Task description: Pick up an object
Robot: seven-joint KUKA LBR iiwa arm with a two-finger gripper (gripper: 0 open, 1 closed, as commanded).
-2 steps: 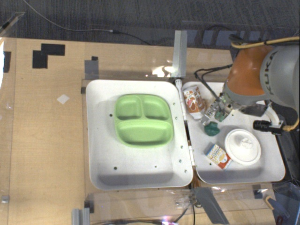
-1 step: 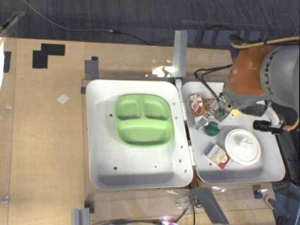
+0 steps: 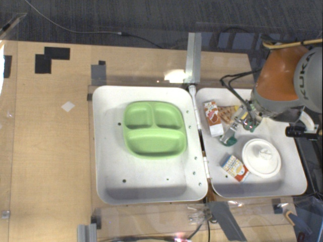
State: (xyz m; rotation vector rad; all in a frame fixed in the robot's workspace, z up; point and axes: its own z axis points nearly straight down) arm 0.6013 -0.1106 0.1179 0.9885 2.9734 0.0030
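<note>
Desk (image 3: pixel 45 150) is light wood, with black tape marks near its far-left corner. Two white bins sit side by side on it: left bin (image 3: pixel 108 185) and right bin (image 3: pixel 298 180), touching along their inner edges. Arm (image 3: pixel 285 79) comes in over the far-right corner of the right bin, orange band above the wrist, grey body angled down toward the bin's middle. Left bin carries a green divided tray (image 3: pixel 154 130), roughly centred, lying flat, three compartments, clear of the bin walls. Right bin: white round lid-like dish (image 3: pixel 261 157) toward the near-right, a small yellow-and-red carton (image 3: pixel 235 167) just beside it on the near-left, a red-and-white packet (image 3: pixel 211 113) near the far-left edge with a small white block (image 3: pixel 216 130) touching its near end, and a brownish patterned item (image 3: pixel 230 114) next to the packet, partly under the wrist. Pincer (image 3: pixel 233 133) is low over the bin's middle, its tip at a small dark teal object (image 3: pixel 230 140); contact unclear. Can't tell whether the pincer is apart or together at this angle.
</note>
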